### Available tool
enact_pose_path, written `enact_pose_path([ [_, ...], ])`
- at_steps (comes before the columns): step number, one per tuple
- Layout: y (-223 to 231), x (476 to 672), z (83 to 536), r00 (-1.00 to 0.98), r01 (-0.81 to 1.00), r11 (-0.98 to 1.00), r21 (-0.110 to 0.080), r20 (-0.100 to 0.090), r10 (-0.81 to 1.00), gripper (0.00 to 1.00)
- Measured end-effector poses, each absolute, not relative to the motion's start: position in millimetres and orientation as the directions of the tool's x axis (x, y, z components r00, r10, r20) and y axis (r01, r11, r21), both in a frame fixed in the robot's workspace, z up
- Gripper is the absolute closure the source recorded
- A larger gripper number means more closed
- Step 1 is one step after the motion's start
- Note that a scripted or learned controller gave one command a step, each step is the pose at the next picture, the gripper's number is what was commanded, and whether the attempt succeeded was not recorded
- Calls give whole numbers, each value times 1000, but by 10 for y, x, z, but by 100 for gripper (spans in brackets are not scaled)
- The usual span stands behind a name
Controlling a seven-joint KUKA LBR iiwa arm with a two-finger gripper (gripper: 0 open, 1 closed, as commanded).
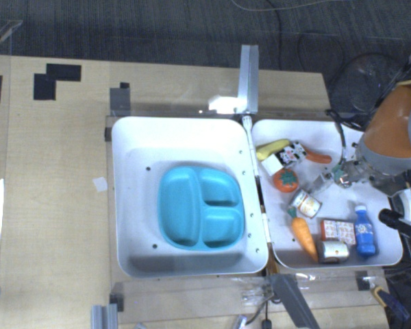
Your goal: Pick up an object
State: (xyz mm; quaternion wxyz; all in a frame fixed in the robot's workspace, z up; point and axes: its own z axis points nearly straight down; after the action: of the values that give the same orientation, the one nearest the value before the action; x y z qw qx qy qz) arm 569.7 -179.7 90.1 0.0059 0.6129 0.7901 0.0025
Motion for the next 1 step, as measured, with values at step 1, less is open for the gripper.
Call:
enact_pose_path([
  [1, -1740, 6288, 888, -329, 944, 329, 11, -7, 944, 0],
])
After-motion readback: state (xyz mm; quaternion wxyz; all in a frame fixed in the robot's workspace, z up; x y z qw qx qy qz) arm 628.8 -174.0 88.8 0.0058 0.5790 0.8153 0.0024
